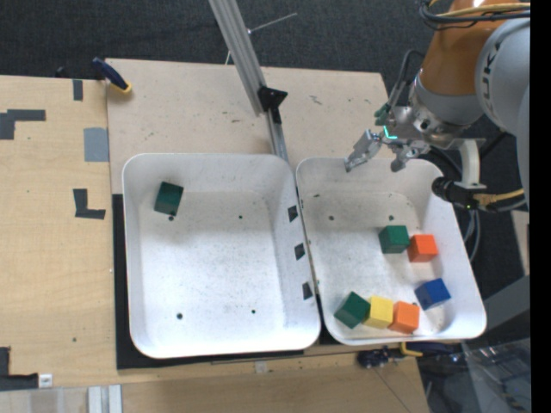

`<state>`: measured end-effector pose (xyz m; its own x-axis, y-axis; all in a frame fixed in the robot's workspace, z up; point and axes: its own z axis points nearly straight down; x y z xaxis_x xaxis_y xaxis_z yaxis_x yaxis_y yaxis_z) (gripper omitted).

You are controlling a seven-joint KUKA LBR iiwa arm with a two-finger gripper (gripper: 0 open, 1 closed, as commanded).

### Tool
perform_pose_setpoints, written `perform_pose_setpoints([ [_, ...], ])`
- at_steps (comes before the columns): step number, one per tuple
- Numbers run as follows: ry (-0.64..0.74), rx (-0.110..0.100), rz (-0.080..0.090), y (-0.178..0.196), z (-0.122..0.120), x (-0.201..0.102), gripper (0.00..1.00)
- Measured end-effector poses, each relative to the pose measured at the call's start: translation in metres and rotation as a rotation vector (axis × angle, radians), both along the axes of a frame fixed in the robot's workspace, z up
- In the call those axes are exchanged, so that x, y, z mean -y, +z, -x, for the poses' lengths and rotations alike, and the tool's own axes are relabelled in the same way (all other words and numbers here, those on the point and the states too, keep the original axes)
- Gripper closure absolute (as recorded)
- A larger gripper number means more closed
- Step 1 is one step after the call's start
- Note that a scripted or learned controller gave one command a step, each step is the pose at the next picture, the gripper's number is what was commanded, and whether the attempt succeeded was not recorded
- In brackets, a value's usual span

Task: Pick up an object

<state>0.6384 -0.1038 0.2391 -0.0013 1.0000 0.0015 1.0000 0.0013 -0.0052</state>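
The hand point(379, 151) hung with its fingers spread wide and nothing between them, above the far edge of the right bin point(456, 231). The candidate blocks lay well apart from it. Risk: the green block point(394, 238) and orange block point(422, 247) touched, so a descending finger could strike one and miss

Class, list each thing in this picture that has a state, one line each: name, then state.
Gripper: open, holding nothing, above right bin's far edge.
Left bin: holds one green block.
Right bin: holds six blocks.
Blocks: all lying loose, none lifted.
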Motion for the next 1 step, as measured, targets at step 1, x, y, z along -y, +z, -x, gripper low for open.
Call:
perform_pose_setpoints([
  [1, 0.001, 0.004, 0.001, 0.0024, -0.0008, -0.0001, 0.0],
])
